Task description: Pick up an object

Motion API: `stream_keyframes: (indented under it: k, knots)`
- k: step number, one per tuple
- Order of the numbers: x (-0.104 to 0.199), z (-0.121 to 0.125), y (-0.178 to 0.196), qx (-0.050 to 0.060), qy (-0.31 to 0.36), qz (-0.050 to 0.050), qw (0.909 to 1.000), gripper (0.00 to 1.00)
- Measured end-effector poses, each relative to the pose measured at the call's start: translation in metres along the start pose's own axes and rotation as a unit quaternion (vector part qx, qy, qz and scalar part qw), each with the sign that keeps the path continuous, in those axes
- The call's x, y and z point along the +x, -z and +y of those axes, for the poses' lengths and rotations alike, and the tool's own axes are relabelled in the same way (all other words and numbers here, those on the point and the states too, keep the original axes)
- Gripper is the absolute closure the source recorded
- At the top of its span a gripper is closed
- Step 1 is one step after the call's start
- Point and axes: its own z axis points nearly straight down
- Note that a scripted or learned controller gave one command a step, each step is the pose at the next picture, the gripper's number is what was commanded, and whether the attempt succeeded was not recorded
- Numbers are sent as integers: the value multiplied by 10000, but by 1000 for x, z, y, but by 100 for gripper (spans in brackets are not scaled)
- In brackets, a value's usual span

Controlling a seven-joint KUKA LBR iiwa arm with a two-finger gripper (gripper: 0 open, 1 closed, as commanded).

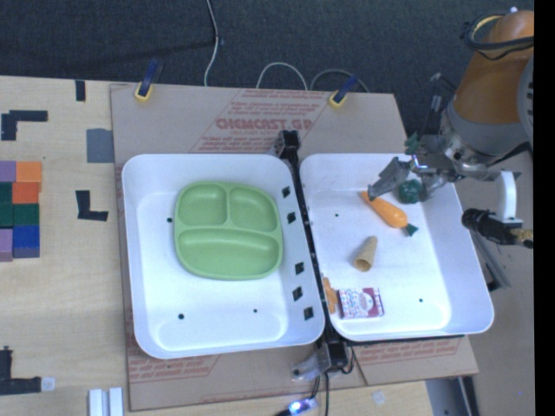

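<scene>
In the right bin (451,258) lie an orange toy carrot (388,211) with a green tip, a tan ice-cream cone (366,252) and a small pink-and-white carton (360,302). My gripper (393,191) hangs at the bin's far right part, just above the carrot's far end. Its fingers are open, one grey finger (381,185) slanting left and the other on the right, with nothing between them. The carrot rests on the bin floor.
The left bin (147,232) holds a green divided plate (229,230). A thin orange piece (329,294) lies by the divider between the bins. Coloured blocks (21,211) sit on the bench at the far left. A black bracket (490,224) juts out right of the right bin.
</scene>
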Motion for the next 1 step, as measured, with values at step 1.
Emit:
stream_keyframes:
  k: [1]
  knots:
    - [1,2,8,-66,16,-7,10000,0]
